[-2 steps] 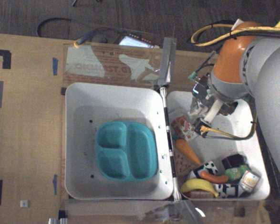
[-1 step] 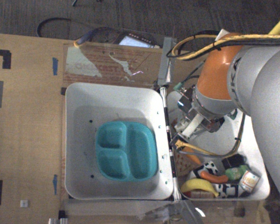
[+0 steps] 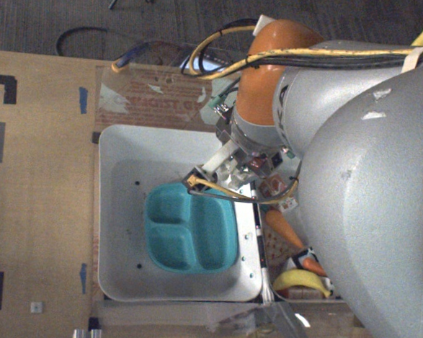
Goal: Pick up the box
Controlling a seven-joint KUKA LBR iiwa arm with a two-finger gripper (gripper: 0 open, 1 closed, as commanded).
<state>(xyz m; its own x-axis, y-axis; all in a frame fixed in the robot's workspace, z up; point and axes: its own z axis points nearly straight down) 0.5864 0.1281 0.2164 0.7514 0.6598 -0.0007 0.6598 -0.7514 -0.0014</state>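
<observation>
- Right up close on the right, the grey arm (image 3: 370,176) looms large over the right bin (image 3: 268,273) and covers most of it.
- Below its edge a yellow banana (image 3: 301,281) peeks out in that bin, with an orange carrot (image 3: 285,228) just above it.
- Under the wrist sits a small brownish thing (image 3: 272,185); too hidden to say whether that is the box, so I cannot tell where the box lies.
- Now the orange band (image 3: 264,82), and beneath it the wrist angles down over the upper right corner of the left bin (image 3: 116,194).
- The jaws hang low there, by the wall between the bins. How far open they are I cannot tell, nor whether anything is in them.
- Just beside them, down on the bin floor, lies a teal divided tray (image 3: 189,228), flat, three compartments up.
- Around the bins the tan worktop (image 3: 37,188) carries black corner marks (image 3: 2,88) and a strip of blue tape (image 3: 83,99).
- Beyond the left bin lies a clear sheet with faded red lettering (image 3: 151,95).
- Farthest off, yellow and black cables (image 3: 205,52) loop over the dark floor (image 3: 64,3).
</observation>
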